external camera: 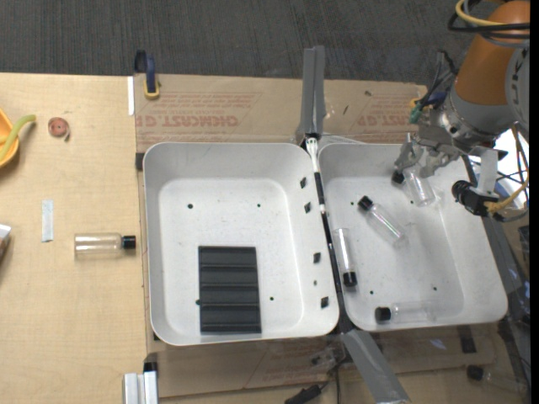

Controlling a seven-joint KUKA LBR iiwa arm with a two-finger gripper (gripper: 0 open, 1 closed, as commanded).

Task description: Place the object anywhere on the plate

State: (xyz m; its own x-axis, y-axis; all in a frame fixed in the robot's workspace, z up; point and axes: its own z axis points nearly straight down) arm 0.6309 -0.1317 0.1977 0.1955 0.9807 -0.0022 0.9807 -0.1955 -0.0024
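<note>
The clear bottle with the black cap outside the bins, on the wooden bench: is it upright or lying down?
Lying down. The clear bottle rests on its side on the wooden bench, its black cap pointing toward the left bin.

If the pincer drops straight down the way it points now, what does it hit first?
Most likely the clear vial directly beneath the pincer, near the back of the right bin. The vial looks to sit right at the fingertips, though depth is hard to judge from this slant; the bin floor would come next.

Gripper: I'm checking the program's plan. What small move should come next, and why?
Probably a slight lift to test the grasp: the gripper sits at a clear vial in the right bin, whether it holds it is unclear, and the black plate lies away in the left bin.
</note>
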